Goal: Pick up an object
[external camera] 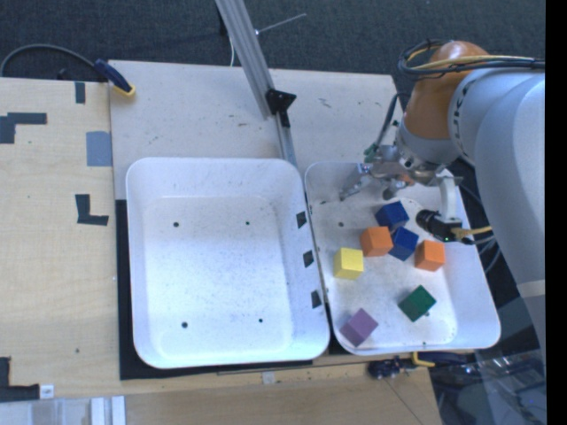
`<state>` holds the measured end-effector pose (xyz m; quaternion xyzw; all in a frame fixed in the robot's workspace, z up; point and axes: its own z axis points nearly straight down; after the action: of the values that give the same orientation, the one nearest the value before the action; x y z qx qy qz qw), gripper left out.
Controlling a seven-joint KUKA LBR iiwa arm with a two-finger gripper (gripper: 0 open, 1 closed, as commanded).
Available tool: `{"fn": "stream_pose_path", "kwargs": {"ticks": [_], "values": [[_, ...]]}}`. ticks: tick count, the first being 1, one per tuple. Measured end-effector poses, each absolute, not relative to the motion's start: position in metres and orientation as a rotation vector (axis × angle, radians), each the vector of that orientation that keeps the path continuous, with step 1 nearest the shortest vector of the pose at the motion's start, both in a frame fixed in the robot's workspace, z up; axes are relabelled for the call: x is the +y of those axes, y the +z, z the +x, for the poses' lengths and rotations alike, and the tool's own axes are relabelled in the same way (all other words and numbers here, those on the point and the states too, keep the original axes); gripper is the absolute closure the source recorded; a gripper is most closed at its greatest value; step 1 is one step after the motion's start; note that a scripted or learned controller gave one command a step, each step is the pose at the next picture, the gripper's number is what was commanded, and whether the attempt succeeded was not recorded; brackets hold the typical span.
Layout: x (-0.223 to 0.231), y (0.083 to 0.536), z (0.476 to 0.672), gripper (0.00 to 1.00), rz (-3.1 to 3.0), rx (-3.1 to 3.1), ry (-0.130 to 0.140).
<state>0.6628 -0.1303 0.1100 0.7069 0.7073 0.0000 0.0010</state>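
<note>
Several small blocks lie in the right white bin (469, 326): a blue one (392, 213), an orange one (376, 240), a second blue one (405, 243), a second orange one (430, 254), a yellow one (349, 262), a green one (416, 303) and a purple one (359, 326). My gripper (372, 184) hangs over the far end of this bin, just above and left of the nearest blue block. Its fingers look spread apart with nothing between them.
The left white bin (142, 237) sits beside the right one, sharing a raised rim in the middle. A slanted metal bar (252, 56) crosses the bench behind the bins. A black cable with a blue and yellow plug (115, 76) lies at the far left.
</note>
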Motion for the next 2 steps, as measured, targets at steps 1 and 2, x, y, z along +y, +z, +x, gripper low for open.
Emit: {"fn": "stream_pose_path", "kwargs": {"ticks": [1, 2], "values": [[-0.130, 0.117, 0.662, 1.00, 2.219, 2.224, -0.003], [-0.138, 0.170, 0.660, 1.00, 2.218, 2.220, 0.003]]}}
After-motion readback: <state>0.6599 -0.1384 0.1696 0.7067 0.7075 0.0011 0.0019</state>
